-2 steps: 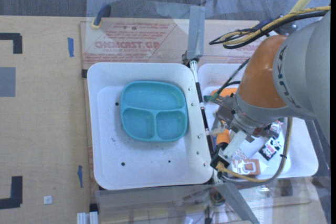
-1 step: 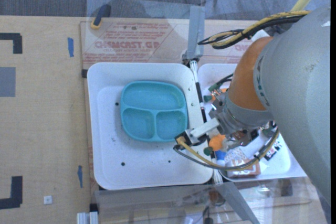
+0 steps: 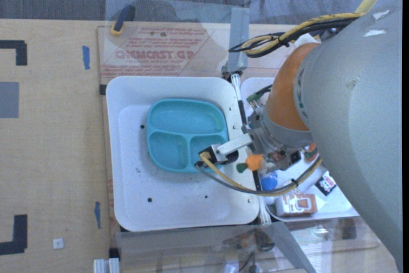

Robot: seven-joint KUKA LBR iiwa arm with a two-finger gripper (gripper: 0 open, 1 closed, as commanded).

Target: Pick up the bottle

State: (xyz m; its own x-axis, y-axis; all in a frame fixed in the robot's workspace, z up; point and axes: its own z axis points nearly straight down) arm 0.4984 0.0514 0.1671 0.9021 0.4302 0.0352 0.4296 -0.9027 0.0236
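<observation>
In the right bin (image 3: 332, 204), nearest the camera, lies a small orange-and-white packet (image 3: 298, 204), with a black-and-white item (image 3: 326, 184) just beside it. Above these, a blue-capped object (image 3: 269, 181), possibly the bottle, sits beneath the wrist; identification uncertain. The jaws (image 3: 271, 163) hang over the right bin near the divider; their state cannot be determined. In the left bin (image 3: 128, 137) a teal divided plate (image 3: 185, 131) rests flat. Beyond, a clear sheet (image 3: 160, 41) lies on the tabletop (image 3: 45, 156).
</observation>
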